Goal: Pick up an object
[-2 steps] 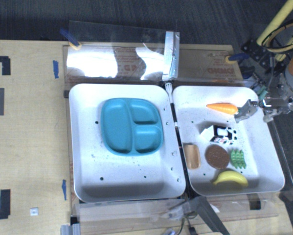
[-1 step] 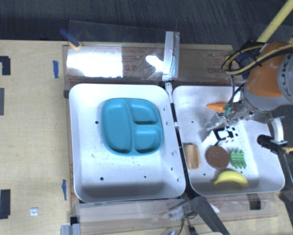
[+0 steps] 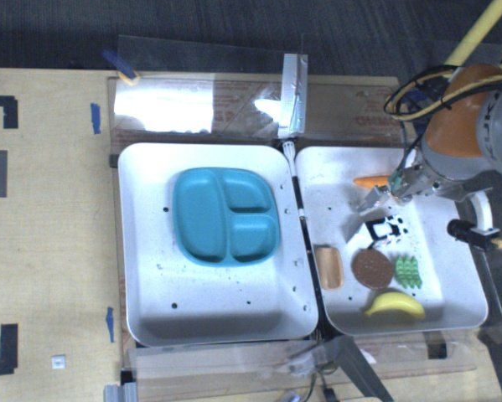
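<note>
The right bin (image 3: 460, 308) holds several small items. An orange carrot (image 3: 369, 181) lies near its back. A black-and-white piece (image 3: 386, 229) sits at its middle. Toward the front are a brown round disc (image 3: 372, 269), a green piece (image 3: 408, 271), a yellow banana (image 3: 395, 306) and a tan bread-like piece (image 3: 328, 267). My gripper (image 3: 386, 193) reaches in from the right, low over the bin. It is just in front of the carrot's right end and above the black-and-white piece. Nothing shows as held.
The left bin (image 3: 142, 300) carries a blue divided plate (image 3: 225, 214). A ridge where the two bins meet (image 3: 299, 224) runs between them. The arm's orange band (image 3: 462, 115) and cables (image 3: 418, 90) hang over the right bin's back right corner.
</note>
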### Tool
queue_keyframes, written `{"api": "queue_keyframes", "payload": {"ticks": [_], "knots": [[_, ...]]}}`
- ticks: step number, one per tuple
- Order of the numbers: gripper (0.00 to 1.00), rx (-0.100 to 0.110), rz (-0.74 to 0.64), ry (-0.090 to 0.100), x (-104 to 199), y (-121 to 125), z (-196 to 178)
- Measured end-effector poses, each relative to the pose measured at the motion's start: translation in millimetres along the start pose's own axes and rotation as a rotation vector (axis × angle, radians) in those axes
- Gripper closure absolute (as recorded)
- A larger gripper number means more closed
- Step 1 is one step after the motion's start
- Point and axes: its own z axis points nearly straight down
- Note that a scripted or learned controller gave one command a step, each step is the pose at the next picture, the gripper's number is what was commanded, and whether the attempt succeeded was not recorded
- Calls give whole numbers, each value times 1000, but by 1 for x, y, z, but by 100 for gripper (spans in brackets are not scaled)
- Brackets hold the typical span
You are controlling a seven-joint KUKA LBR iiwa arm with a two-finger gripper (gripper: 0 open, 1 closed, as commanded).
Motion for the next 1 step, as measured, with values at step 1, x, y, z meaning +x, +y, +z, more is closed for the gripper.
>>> {"api": "queue_keyframes", "payload": {"ticks": [1], "knots": [[0,6,0,1,34,27,0]]}}
